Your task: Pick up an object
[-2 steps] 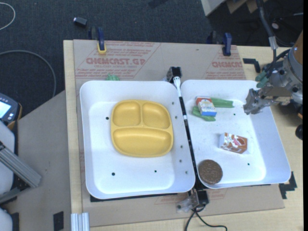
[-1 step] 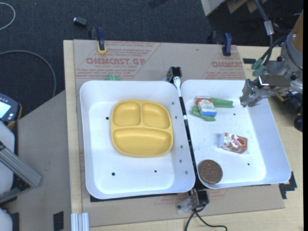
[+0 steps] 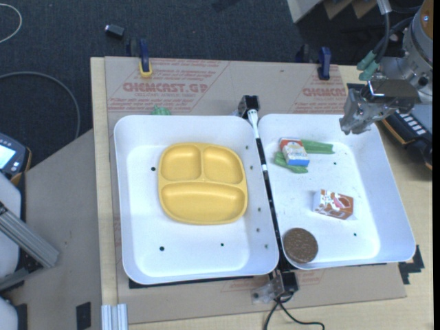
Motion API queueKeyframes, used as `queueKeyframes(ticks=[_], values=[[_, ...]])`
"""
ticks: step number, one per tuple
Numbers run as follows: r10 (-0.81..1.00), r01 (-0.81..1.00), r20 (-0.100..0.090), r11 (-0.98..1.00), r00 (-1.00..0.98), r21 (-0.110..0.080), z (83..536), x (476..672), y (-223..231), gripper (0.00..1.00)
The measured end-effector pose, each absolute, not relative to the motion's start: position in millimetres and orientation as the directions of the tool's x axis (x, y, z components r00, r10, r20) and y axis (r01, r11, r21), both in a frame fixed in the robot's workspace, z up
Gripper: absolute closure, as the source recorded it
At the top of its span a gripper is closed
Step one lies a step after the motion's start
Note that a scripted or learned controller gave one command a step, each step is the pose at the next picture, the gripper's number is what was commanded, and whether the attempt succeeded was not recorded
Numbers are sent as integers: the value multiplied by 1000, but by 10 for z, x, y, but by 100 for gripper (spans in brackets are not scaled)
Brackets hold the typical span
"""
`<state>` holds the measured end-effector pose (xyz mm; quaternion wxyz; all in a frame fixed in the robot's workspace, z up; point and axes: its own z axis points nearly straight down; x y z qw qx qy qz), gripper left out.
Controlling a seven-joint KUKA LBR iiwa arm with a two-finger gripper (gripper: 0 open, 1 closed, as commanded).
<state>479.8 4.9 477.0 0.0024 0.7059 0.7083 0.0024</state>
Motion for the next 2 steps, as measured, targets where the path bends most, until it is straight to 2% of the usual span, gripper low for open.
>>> queueKeyframes(ticks=[1, 2], values=[[1000, 1000, 0, 2, -2, -2, 4648, 4790, 993, 100], [1000, 1000, 0, 2, -2, -3, 3910, 4788, 1681, 100]])
